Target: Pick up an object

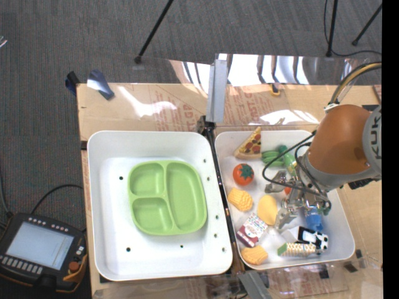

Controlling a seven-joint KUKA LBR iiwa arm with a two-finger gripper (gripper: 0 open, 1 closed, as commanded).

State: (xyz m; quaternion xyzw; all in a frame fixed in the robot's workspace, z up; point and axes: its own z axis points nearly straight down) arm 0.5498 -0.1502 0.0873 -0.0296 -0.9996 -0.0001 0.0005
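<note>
The right bin (346, 232) holds several toy foods: a pizza slice (250, 144), a green vegetable (276, 155), a red tomato (243, 174), a yellow ridged piece (240, 199), a smooth yellow fruit (267, 209), a red-and-white carton (252, 230), an orange ridged piece (254, 254), a striped cob (297, 249), a black-and-white item (311, 237) and a blue item (315, 220). My gripper (288, 217) hangs low over this bin, just right of the yellow fruit and left of the blue item. The arm's orange band (340, 142) covers the bin's right middle.
The left bin (100, 167) holds a green divided plate (167, 198). A metal post (216, 95) stands behind the gap between the bins. A teach pendant (37, 248) lies on the floor at the lower left.
</note>
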